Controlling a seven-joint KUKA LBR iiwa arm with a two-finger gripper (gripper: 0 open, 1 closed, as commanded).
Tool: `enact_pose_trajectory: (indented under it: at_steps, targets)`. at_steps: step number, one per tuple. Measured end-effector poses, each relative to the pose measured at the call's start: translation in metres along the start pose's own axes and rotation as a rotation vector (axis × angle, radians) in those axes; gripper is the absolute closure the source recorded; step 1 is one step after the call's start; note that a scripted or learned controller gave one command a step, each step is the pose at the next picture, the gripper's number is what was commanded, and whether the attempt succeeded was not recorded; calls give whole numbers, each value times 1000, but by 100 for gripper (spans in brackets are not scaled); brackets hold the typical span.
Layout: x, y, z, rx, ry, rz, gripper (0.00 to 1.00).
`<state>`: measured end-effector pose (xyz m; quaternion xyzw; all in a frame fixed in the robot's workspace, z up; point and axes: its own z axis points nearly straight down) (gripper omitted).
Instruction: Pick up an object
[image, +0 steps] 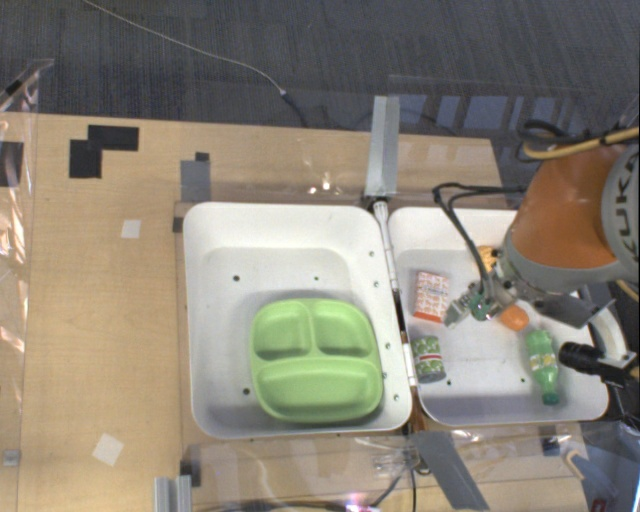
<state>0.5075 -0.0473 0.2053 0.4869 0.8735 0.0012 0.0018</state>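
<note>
Camera view: the pincer (478, 303), finger state I cannot tell, hangs just right of the red-patterned flat packet (432, 296), whose long axis runs up-down.

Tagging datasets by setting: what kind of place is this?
Probably a robotics lab grasping cell, not a home or kitchen. Two white bins sit on a wooden bench with black marker patches, the arm's gripper hangs over small test items such as a green bottle.

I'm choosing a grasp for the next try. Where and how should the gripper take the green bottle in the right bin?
Probably across the green bottle at mid-body, coming straight down. It lies on its side on the right bin floor, long axis roughly toward the near wall, so fingers should close across its narrow width. The orange object sits just beyond its far end.
</note>
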Motion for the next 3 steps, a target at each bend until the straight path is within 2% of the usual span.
enact_pose_trajectory:
  at_steps: [1,2,3]
  targets:
    - [18,14,-72,-4,-6,-815,100]
    - [68,21,-16,-1,1,-281,100]
    - [132,58,-24,-2,0,-552,100]
